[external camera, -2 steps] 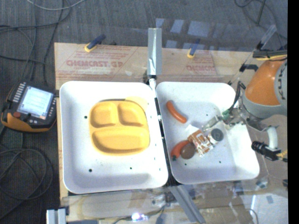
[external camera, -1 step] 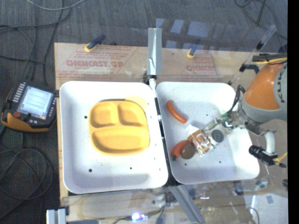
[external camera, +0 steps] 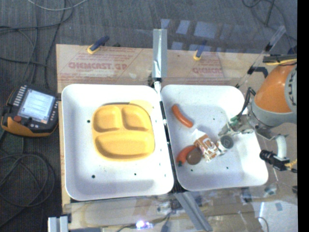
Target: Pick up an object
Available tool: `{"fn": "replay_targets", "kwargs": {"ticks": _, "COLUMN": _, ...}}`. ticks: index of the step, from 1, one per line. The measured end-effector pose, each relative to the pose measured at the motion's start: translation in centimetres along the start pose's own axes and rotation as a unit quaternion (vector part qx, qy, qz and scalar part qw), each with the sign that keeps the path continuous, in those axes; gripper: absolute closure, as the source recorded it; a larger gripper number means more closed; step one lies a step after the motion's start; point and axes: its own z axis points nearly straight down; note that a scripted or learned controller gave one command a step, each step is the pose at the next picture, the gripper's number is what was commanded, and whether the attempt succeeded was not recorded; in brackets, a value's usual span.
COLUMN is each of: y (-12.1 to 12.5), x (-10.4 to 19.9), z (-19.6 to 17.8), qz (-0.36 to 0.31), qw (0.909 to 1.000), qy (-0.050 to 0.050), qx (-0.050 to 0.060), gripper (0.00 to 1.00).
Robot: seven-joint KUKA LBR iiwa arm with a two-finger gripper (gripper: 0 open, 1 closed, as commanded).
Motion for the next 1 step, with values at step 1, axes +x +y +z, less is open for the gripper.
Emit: {"fn": "replay_targets", "kwargs": {"ticks": 1, "y": 0.03, "x": 0.18, "z": 0.02, "qz": -0.001, "qw": 1.0, "qy": 0.002, "qx": 0.001, "gripper": 0.0}}
